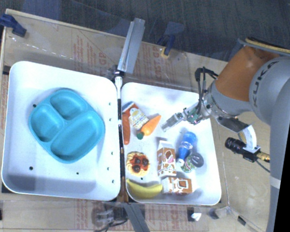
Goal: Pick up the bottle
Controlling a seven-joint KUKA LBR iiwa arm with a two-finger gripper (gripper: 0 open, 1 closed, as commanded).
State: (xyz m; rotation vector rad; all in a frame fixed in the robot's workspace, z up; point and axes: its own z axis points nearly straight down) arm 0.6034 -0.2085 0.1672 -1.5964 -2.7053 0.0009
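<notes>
1. So, nearest the camera in the right bin point(214, 167) I see a banana point(144, 188) and small cartons point(166, 162).
2. Just behind them the blue bottle point(186, 144) lies with its long axis roughly front-to-back, a dark cap point(195, 160) beside it.
3. Farther back the gripper point(172, 120) hangs up and left of the bottle, holding nothing; can't tell whether it's spread or closed.
4. Bottle's label is too blurry to read.

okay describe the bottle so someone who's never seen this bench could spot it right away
Start at the right-hand white bin, the one crowded with toy food, and look toward its right side, just below the gripper. The bottle lies there, small and bright blue with a pale label. Its neighbours are a grey round lid and brown-and-white cartons; nothing else in that bin is blue.
</notes>
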